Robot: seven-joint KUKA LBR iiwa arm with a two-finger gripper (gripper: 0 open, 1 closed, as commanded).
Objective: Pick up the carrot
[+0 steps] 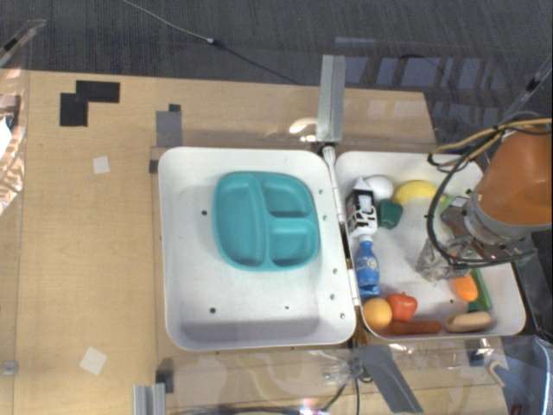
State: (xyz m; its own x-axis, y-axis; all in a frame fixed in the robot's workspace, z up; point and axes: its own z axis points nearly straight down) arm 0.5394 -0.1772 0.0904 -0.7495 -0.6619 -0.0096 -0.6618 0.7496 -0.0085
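Your bench [78, 258] carries two white bins. You'll find the carrot [467, 288], a short orange piece, near the right bin's [515, 318] right wall, just beside the gripper [435, 264]. Whether the claw is parted, you cannot tell.

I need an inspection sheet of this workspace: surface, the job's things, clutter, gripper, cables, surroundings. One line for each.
Surface: wooden bench bearing left bin and right bin.
Job's things: carrot, orange, in the right bin near its right wall, partly under the arm.
Clutter: teal divided plate in the left bin; blue bottle, lemon, tomato, sausage in the right bin.
Gripper: gripper low over the right bin, left of the carrot.
Cables: black cables looping at the wrist.
Surroundings: dark floor.
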